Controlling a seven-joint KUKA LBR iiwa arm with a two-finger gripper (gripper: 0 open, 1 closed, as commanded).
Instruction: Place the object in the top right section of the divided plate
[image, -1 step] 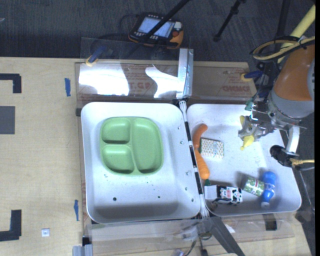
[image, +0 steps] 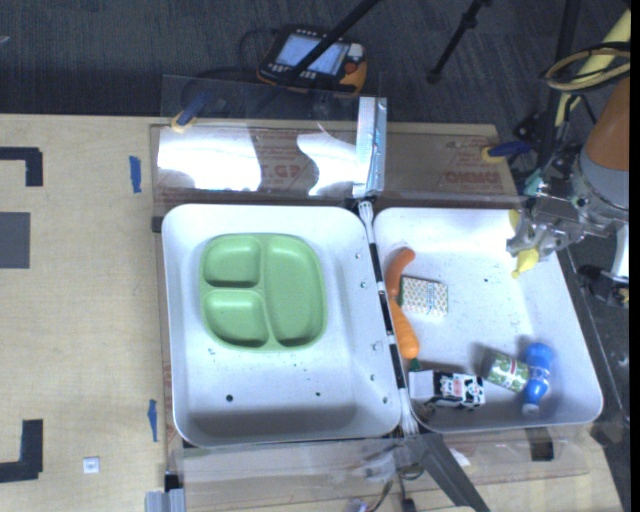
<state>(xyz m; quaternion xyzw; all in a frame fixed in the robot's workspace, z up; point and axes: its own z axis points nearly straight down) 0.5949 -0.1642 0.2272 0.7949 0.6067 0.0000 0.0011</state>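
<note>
The divided plate (image: 264, 290), green with three sections, lies in the left bin (image: 180, 330), left of centre in the frame. The right bin (image: 470, 240) holds an orange carrot (image: 402, 300), a patterned packet (image: 424, 297), a blue bottle (image: 536, 374), a green can (image: 506, 372) and a black-and-white toy (image: 458, 388). The gripper (image: 528, 252) hangs at the upper right over that bin's corner, something yellow at its tip; I cannot tell how its fingers stand.
</note>
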